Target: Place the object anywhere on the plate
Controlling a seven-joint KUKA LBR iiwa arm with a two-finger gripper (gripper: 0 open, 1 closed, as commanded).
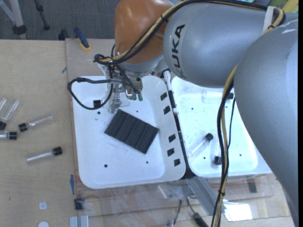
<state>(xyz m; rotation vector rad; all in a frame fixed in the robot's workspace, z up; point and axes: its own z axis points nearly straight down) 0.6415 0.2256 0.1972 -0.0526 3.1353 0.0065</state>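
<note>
Grey and bulky, the KUKA arm (222,37) takes up the upper right of the view, its orange band (139,30) sitting above the far edge of the left bin (90,169). Wooden bench (33,79) surface spreads out to the left of that bin. 2 shallow white bins lie side by side; the right bin (246,160) touches the left bin along a row of black clips. Inside the left bin, near its middle, lies a dark ribbed plate (131,131), flat and turned at an angle. The jaws (120,98) hang just above the plate's far corner, toward the left bin's far wall; whether they are apart or together cannot be told. A clear vial (201,143) with a black cap lies in the right bin, well apart from the plate. 4 more vials (43,154) lie on the bench, left of the left bin.
</note>
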